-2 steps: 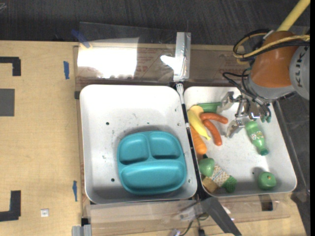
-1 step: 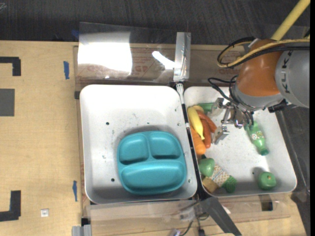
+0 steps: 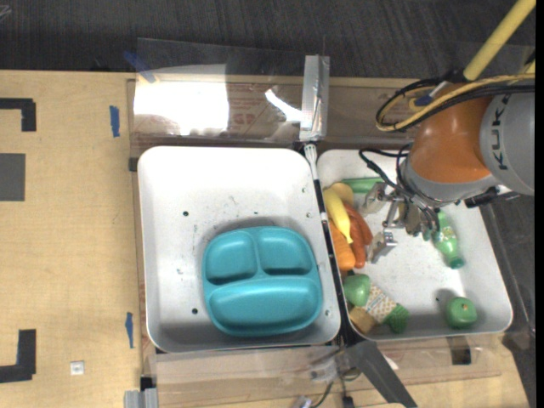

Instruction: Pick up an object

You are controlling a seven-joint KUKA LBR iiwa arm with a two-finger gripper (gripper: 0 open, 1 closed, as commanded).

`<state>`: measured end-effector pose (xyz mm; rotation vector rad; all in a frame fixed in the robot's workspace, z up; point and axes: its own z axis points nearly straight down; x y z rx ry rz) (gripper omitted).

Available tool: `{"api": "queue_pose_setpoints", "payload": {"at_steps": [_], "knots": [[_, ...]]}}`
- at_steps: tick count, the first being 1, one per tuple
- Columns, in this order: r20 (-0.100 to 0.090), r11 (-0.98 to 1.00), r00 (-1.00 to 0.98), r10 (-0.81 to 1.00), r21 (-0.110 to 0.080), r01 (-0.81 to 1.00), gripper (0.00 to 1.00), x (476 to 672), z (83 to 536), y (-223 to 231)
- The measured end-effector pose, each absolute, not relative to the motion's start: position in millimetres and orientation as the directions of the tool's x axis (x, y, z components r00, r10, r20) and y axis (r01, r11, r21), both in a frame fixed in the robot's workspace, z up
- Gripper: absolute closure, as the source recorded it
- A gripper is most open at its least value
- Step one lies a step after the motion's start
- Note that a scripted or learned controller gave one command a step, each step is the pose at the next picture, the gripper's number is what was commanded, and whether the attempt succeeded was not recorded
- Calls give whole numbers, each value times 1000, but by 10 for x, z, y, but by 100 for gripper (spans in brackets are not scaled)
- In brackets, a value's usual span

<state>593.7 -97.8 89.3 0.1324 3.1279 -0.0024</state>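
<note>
Locate the objects in the right bin (image 3: 500,300), a shallow white tray with rounded corners. Along its left wall you see a yellow banana (image 3: 340,212) and an orange carrot (image 3: 342,252) lying side by side, each with its long axis running roughly from the far edge toward the near edge; a red-orange piece (image 3: 360,232) lies just beside them on a similar line. Near the front left sit a round green fruit (image 3: 357,290), a tan block (image 3: 364,318) and a speckled pale item (image 3: 382,302). A green apple (image 3: 461,311) rests near the front right, and a green bottle-shaped item (image 3: 448,245) lies near the gripper (image 3: 398,221). The gripper, metallic and hanging below the orange band (image 3: 450,147), hovers over the bin's bare middle; you cannot tell whether it is released or clenched. The left bin (image 3: 161,185) holds a smooth teal compartment tray (image 3: 261,279).
</note>
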Motion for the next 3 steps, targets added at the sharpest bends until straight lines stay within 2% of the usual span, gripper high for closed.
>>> {"api": "queue_pose_setpoints", "payload": {"at_steps": [1,2,3], "knots": [[-19,985,-984,175,0,175,0,6217,2623,-1302],[-6,947,-947,320,3,320,0,6351,1144,-975],[-29,830,-830,557,16,557,0,6068,1001,-987]]}}
